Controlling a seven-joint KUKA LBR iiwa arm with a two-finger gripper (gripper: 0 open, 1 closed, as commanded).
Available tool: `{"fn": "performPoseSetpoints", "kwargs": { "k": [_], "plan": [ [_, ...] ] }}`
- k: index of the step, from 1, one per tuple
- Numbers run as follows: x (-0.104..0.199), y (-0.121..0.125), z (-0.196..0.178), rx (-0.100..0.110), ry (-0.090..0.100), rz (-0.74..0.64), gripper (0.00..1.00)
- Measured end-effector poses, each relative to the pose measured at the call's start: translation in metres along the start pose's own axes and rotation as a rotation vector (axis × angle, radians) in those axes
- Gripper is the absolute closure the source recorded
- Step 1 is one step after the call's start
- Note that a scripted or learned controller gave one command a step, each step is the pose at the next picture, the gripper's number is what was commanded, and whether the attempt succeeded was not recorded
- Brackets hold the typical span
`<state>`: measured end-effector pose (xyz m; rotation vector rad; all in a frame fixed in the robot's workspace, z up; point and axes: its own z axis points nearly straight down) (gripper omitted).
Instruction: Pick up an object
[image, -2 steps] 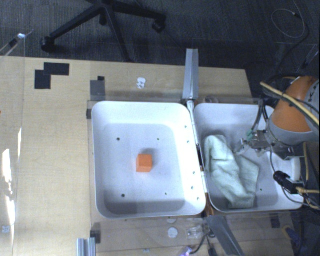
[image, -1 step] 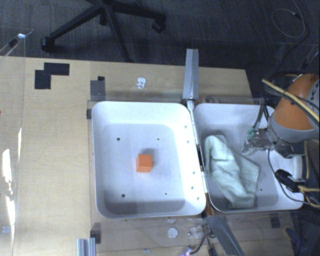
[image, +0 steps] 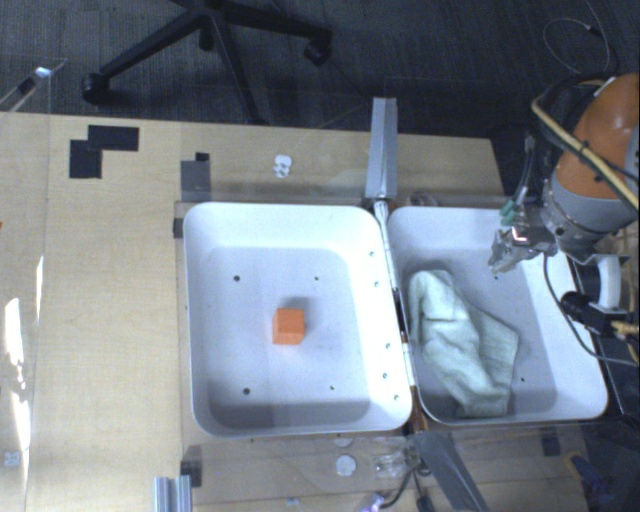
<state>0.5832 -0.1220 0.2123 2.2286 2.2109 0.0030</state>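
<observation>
Camera view, bench with two white bins side by side, no legible writing or brand on any item: left bin (image: 215, 300) holds one orange cube (image: 289, 326), lying near the middle of its floor, apart from every wall. Right bin (image: 570, 390) holds one crumpled pale cloth (image: 458, 345), spread from the bin's centre toward its near wall. Gripper (image: 510, 243) hangs over the right bin's far right part, near the cloth's upper end, nothing seen held; finger state cannot be told.
</observation>
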Motion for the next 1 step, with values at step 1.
{"fn": "performPoseSetpoints", "kwargs": {
  "k": [1],
  "plan": [
    [0.0222,-0.0505,-0.0043,0.002,0.000,0.014,1.00]
  ]
}}
